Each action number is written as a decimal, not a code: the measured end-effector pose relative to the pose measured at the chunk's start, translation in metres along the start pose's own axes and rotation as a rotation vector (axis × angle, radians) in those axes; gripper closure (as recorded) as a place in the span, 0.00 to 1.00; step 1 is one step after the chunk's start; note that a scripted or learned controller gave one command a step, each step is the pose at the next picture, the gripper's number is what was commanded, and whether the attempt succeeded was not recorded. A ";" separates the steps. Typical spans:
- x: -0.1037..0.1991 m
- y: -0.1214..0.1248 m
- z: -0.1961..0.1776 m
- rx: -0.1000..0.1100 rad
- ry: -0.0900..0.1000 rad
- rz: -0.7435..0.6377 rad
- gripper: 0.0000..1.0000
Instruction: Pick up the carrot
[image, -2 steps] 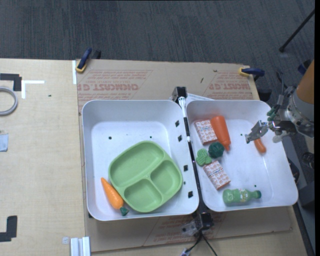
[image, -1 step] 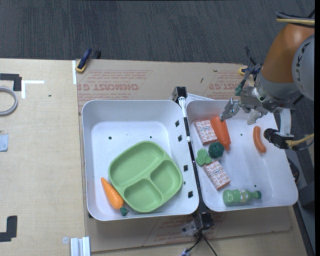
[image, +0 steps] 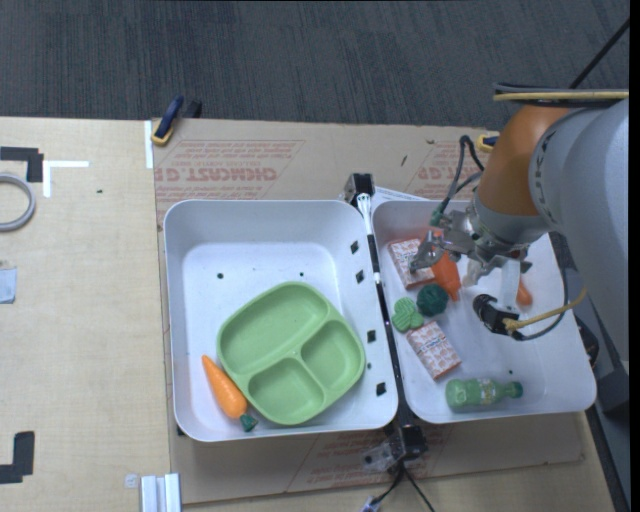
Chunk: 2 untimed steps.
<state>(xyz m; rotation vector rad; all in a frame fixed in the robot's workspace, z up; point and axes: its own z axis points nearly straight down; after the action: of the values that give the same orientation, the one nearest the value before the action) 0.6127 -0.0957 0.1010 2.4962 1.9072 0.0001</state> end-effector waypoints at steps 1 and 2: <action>-0.001 0.000 -0.010 0.000 -0.001 0.000 1.00; -0.017 -0.060 -0.162 0.000 -0.001 0.079 1.00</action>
<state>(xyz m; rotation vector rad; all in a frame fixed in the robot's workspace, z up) 0.5501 -0.0959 0.2628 2.5694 1.8063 -0.0012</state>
